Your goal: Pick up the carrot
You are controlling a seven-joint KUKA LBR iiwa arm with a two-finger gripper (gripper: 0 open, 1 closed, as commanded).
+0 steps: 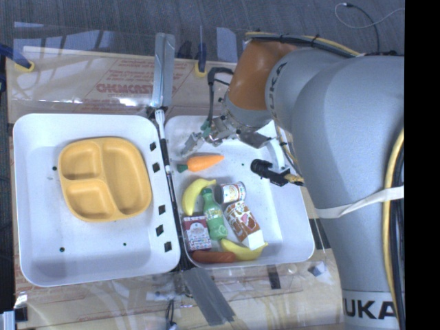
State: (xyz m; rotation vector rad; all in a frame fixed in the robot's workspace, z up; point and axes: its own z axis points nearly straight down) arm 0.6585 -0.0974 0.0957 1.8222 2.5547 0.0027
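The carrot (203, 162), lying apart just below the pincer (206, 135) at the frame's upper middle, is best straddled crosswise; the pincer's opening cannot be told.

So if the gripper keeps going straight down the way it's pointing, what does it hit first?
Probably the carrot. The gripper hangs just above it in the right bin, aimed downward. Depth is hard to judge from this slanted view, so it might land on the bin floor beside it.
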